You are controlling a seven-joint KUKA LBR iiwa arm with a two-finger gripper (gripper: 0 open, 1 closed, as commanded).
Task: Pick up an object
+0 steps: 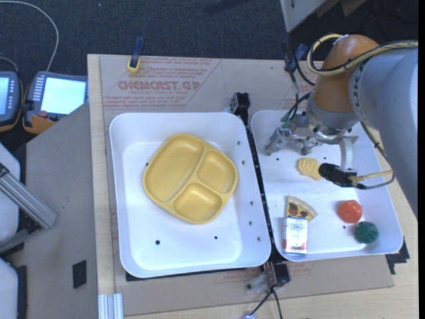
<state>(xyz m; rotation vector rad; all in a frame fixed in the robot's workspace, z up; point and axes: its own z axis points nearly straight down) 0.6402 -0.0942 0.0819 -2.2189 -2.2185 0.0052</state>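
Carton (296, 235): nearest me, right bin (329, 239), touching the pizza slice (300, 209).
Corn (307, 167): just near of the claw (309, 140).
Claw: I cannot tell whether it is open or closed.
Right side: red ball (350, 211), green ball (366, 232).
Left bin (133, 231): yellow plate (190, 177).

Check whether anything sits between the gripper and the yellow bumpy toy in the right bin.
Nothing visible does: the gripper is just up-left of the yellow bumpy toy in the view, with bare right bin floor between them.

Dark carpet floor (166, 12) lies behind the beige counter (66, 191); a lit screen (61, 95) sits at left.
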